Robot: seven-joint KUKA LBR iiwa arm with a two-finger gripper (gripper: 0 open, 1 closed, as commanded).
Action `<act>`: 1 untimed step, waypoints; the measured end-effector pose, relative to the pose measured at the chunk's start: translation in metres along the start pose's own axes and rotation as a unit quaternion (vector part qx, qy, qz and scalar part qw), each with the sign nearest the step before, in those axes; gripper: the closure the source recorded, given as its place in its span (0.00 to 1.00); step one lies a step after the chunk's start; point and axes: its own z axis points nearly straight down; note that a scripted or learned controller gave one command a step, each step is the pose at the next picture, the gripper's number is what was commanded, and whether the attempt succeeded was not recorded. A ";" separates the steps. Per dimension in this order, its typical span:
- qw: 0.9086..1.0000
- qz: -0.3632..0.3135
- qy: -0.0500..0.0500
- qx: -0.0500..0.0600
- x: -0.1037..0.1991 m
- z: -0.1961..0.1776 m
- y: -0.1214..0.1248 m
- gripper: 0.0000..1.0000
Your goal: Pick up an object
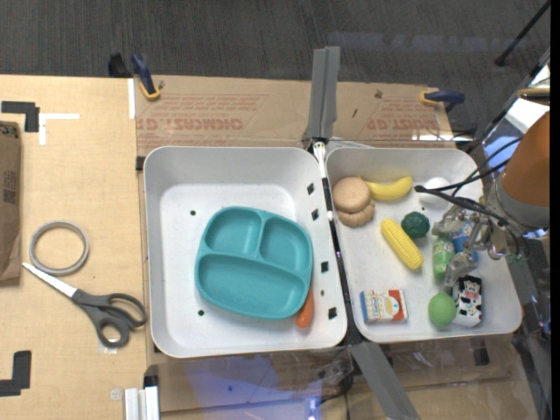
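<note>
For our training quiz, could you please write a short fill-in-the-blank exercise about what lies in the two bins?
1. The teal divided plate lies in the ____ bin.
2. The banana in the right bin is coloured ____.
3. The gripper hangs over the ____ bin.
4. The scissors lie on the bench just below a roll of ____.

Missing words: left; yellow; right; tape

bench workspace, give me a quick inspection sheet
surface: two shallow white bins side by side on a tan cardboard bench
job's things: right bin holds tan bun, yellow banana, yellow corn cob, dark green ball, green lime-like fruit, small printed carton, cow-print carton
clutter: teal divided plate and orange carrot in left bin; grey scissors, tape ring on bench
grippers: gripper low over right bin
cables: black cables by the wrist
surroundings: blue clamps, dark carpet
</note>
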 end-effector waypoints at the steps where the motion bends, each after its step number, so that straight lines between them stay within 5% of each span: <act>1: 0.997 0.081 0.008 0.001 0.039 0.006 0.111 0.00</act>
